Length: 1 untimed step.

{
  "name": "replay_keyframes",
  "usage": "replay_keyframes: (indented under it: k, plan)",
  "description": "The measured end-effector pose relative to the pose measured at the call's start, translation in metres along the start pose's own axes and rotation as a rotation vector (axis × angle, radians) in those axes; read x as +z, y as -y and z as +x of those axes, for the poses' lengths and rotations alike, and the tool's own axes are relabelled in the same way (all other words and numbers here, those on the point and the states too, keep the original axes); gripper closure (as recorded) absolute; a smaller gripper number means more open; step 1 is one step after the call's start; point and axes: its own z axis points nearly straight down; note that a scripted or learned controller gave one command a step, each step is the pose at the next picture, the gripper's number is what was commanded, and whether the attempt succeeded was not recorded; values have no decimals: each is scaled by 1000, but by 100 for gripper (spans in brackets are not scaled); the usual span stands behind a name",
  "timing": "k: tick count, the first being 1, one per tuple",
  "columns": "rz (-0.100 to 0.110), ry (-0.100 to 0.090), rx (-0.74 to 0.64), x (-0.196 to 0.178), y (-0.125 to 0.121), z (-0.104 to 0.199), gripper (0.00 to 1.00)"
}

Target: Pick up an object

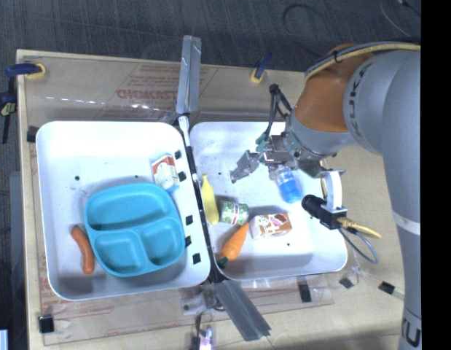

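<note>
Camera view. The tabletop is a light wooden board with red printing, standing on dark carpeted floor. Blue clamps grip its left edge, and another clamp sits at its rear edge.

Two white bins lie side by side, joined by a grey divider bar. The left bin contains a blue compartment tray, an orange sausage-shaped item just left of the tray, and a small red-and-white carton at the tray's upper right. The right bin contains a yellow banana-shaped item along its left wall, a small green-labelled can beside it, a carrot below the can, a red-and-white snack box right of the carrot, and a blue bottle.

The arm reaches over the right bin. The pincer hangs left of the blue bottle, fingers spread apart, nothing between them. The bottle lies partly under the wrist assembly.
</note>
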Motion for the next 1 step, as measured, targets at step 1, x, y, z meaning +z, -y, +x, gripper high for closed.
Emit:
replay_keyframes:
  k: [1]
  plan:
    - [-2, 3, -109, 96, 35, -7, 0]
